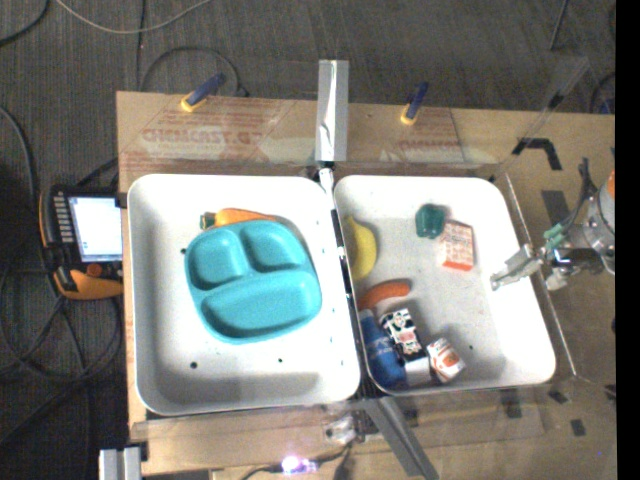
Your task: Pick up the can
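Two white bins (240, 393) on cardboard-topped bench (250, 133).

Even overhead light falls on my bench; the two shallow white plastic bins (160, 268) glare slightly. Soft shadows pool along their near walls, and the picture is grainy.

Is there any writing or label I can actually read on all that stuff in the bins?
None reads clearly.
Red-and-white carton: print too small.
Black-and-white can: pattern, blurred.
Red-and-white can: label blurred.
Blue bottle: no legible text.
Cardboard behind the bins: faint reddish lettering, unreadable.
Handheld screen: glare.
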### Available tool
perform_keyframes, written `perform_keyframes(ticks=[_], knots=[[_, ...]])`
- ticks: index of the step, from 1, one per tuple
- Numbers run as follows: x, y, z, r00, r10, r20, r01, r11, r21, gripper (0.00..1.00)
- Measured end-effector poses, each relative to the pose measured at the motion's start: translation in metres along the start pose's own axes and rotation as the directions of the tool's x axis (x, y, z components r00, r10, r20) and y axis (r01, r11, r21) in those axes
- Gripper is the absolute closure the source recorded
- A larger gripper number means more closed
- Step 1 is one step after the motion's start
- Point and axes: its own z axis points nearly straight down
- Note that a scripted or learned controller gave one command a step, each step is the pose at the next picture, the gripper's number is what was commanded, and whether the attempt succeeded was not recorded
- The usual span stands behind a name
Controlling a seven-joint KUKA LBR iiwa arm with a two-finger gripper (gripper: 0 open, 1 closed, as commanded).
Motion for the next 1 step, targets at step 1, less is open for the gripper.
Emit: perform_keyframes(ticks=[1], knots=[[0.0472, 0.0137, 0.114, 0.992, -0.126, -0.002, 0.126, 0.992, 0.001, 0.0]])
